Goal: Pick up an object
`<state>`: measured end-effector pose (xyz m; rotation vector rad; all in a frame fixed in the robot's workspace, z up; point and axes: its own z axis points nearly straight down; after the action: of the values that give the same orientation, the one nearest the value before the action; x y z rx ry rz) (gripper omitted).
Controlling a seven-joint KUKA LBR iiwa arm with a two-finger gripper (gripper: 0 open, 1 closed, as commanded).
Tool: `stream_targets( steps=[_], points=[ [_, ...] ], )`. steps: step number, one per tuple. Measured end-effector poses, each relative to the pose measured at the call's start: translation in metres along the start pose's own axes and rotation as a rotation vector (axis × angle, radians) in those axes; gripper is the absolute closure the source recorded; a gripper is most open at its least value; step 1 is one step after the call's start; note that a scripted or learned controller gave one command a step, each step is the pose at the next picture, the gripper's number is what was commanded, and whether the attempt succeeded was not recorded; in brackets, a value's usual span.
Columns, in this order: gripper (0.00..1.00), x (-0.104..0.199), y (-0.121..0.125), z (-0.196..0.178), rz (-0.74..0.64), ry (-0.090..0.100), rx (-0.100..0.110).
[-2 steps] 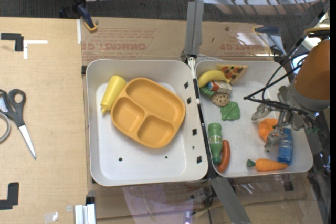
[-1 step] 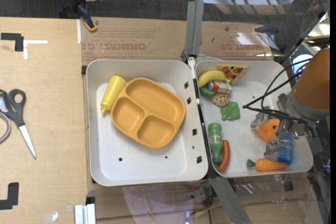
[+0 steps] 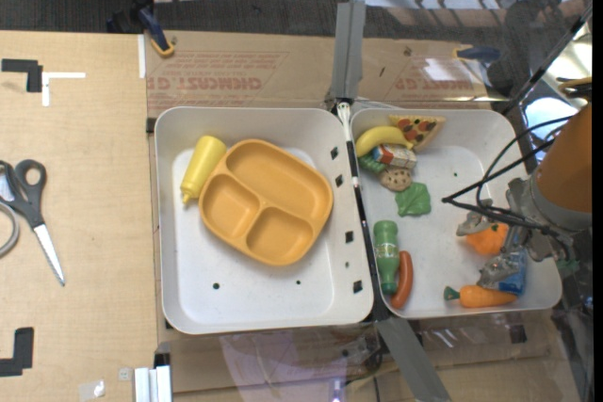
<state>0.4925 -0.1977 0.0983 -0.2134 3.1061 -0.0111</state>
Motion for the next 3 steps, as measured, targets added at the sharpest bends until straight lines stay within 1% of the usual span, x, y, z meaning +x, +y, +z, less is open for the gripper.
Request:
stream_targets(
  steps=[1, 2, 3],
  points=[
    [0.0, -0.007, 0.028, -0.001, -0.192, -0.003, 0.002],
    [0.0, -0.029, 0.096, 0.005, -0.203, 0.017, -0.011],
    [0.0, -0.074, 0.082, 0.007, -0.038, 0.022, -0.009]
  ],
)
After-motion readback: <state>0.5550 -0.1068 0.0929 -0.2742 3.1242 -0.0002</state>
